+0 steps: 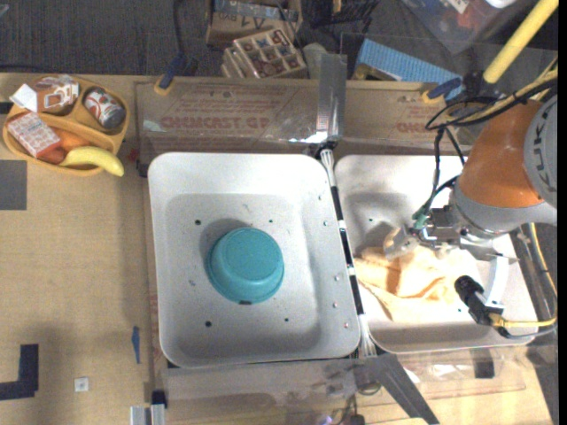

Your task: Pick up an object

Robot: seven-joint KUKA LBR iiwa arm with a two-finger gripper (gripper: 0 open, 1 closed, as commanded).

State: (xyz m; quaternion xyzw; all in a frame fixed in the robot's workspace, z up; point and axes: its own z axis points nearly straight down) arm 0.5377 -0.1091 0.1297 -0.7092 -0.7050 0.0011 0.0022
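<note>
Occupying the left shallow white plastic bin [177, 193], an upturned teal round plastic bowl [246, 265] is recorded. In the right white bin [354, 180], a crumpled yellow cloth [403, 277] lies beneath the gripper [400, 240], apparently lowered for picking; its state cannot be told. "UK" is legible on the arm.

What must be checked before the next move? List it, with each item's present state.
1. Target in reach: yellow cloth lies in the right bin, under the arm. Ok.
2. Claw over target: it sits at the cloth's upper edge. Ok.
3. Claw opening: blurred at this angle. Cannot tell.
4. Cloth held: nothing visibly between the fingers. Not ok.
5. Bin wall clearance: the claw stands apart from the divider between the bins. Ok.
6. Other object: teal bowl sits upside down in the left bin, away from the arm. Ok.
</note>
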